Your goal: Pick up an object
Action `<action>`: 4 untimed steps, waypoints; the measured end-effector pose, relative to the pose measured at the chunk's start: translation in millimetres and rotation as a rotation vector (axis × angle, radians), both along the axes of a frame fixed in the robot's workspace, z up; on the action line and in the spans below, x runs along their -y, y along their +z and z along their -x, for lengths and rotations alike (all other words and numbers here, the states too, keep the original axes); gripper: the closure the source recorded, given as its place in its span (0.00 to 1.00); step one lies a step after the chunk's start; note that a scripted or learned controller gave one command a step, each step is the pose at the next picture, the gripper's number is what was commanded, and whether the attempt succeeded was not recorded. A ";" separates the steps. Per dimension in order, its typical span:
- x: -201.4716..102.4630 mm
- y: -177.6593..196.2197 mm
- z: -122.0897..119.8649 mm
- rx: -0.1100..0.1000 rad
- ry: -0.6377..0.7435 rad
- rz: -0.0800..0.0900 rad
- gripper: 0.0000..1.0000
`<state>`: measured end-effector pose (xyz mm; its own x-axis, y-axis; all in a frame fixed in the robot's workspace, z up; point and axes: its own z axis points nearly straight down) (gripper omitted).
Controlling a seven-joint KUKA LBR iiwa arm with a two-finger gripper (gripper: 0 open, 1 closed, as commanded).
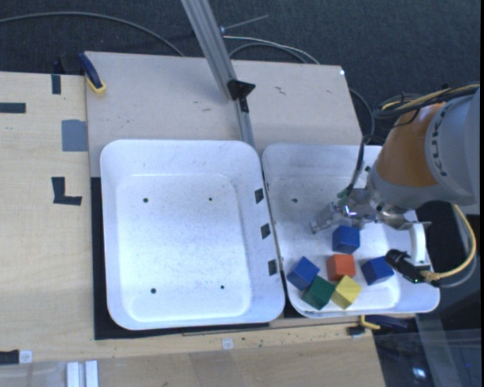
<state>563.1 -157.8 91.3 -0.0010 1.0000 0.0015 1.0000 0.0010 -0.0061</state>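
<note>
Several small cubes lie in the right bin [306, 176], clustered toward its front. A blue cube [347, 239] sits just in front of my gripper [337, 219], close under it; whether they touch is unclear. Further forward are another blue cube [303, 271], an orange cube [341, 265], a third blue cube [377, 270], a green cube [317, 293] and a yellow cube [346, 291]. The gripper hangs low over the middle of the right bin, with the grey and orange arm [423, 156] reaching in from the right.
The left bin [177, 232] stands beside the right one, the two rims meeting at the centre. A metal pole [214, 43] slants down to the bins' back edge. Cables trail at the right near the arm and behind the bench.
</note>
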 end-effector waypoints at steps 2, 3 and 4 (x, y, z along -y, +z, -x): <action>-22.4 9.8 33.7 0.003 0.001 0.001 1.00; -115.2 105.0 10.5 0.012 0.010 -0.001 1.00; -209.9 99.8 -10.7 0.004 0.010 -0.002 1.00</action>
